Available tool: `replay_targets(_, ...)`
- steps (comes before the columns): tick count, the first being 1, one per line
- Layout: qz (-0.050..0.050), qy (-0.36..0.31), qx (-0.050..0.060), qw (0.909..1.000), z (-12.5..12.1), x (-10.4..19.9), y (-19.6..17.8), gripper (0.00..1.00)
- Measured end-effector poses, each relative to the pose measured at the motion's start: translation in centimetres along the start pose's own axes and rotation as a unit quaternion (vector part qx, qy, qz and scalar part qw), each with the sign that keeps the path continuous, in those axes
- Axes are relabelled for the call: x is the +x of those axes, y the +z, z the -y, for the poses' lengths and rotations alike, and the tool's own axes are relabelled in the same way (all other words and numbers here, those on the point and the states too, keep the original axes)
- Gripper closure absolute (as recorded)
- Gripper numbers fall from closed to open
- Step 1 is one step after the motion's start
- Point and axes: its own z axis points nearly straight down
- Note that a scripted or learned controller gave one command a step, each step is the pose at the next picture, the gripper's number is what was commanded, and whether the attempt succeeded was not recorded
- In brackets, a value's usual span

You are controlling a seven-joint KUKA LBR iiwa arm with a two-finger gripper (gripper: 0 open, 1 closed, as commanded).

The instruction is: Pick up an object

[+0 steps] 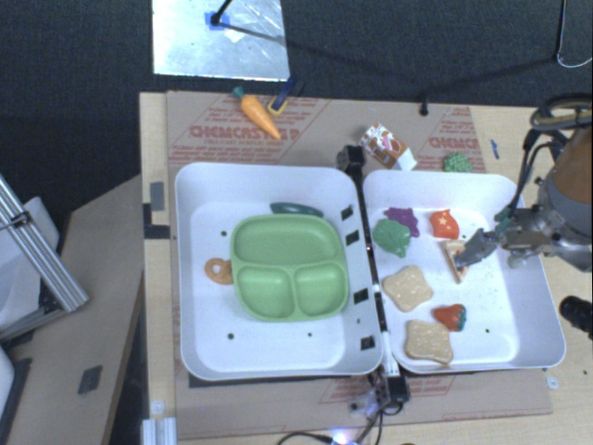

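Note:
The right bin (533, 327) holds several toy foods: purple grapes (402, 217), a green broccoli (392, 237), a red-orange tomato piece (445, 223), two bread slices (408, 287) (428, 340), a red strawberry (450, 316) and a thin tan-and-red wedge (453, 261). My gripper (471, 249) reaches in from the right, low over this bin, with its tip right at the wedge's upper end. Nothing is seen lifted off the bin floor.
The left bin (199, 248) carries a green divided plate (285, 267), a small pretzel (219, 272) and a dark green piece (296, 209) behind the plate. Behind the bins lie a carrot (259, 116), a small carton (387, 146), a green lump (456, 163) and a foil sheet (220, 26).

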Motion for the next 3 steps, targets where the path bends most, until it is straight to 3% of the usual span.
replay_targets(1,0.001,-0.001,-0.006,1.0000,-0.2,0.0,-0.6,0.00)
replay_targets(3,0.000,0.000,-0.003,1.0000,-0.7,-0.6,9.9,0.00)
